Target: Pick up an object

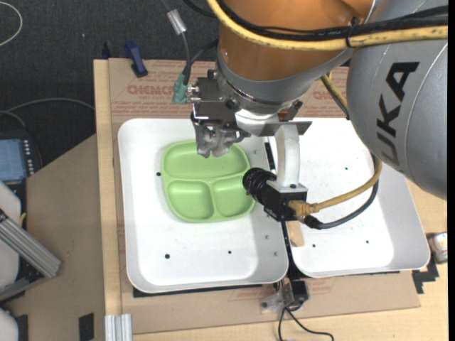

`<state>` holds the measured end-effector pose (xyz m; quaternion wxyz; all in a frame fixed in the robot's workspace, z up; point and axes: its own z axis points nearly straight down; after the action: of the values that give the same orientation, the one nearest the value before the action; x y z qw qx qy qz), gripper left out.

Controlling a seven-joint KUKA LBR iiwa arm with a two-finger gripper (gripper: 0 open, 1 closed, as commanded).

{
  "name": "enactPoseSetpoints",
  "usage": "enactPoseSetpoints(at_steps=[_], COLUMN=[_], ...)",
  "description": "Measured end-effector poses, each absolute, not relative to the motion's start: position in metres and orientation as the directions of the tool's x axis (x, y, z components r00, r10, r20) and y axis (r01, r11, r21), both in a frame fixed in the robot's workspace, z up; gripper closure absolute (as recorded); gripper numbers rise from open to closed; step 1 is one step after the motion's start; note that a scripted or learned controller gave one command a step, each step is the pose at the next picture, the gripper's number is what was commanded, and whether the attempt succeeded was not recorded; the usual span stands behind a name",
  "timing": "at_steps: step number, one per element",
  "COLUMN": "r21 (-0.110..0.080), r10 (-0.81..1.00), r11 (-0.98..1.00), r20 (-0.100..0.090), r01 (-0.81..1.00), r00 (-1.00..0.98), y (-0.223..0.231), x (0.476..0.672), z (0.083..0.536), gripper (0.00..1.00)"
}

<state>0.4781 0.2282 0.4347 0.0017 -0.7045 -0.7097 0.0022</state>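
We see the gripper (213, 146) low over the green divided tray (205, 182) in the left bin (142, 212) — whether the fingers are apart or together, we cannot tell.

Bench (114, 190) w/ 2 white bins: left bin (199, 261), right bin (355, 247), side by side.

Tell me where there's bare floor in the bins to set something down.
Left bin: bare along the near wall, below the green divided plate, plus a narrow strip between the plate and the left wall. Right bin: bare floor right of the yellow cable. It is crowded around the claw at the plate's far rim.
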Motion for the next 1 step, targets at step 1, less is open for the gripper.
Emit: enactPoseSetpoints(at_steps=[1], r21=[-0.006], r10=[1.0], r11=[-0.004], r20=[-0.002], r01=[1.0], r00=[0.004], y=[0.1912], x=[0.4788], z=[0.4078], gripper=[1.0])
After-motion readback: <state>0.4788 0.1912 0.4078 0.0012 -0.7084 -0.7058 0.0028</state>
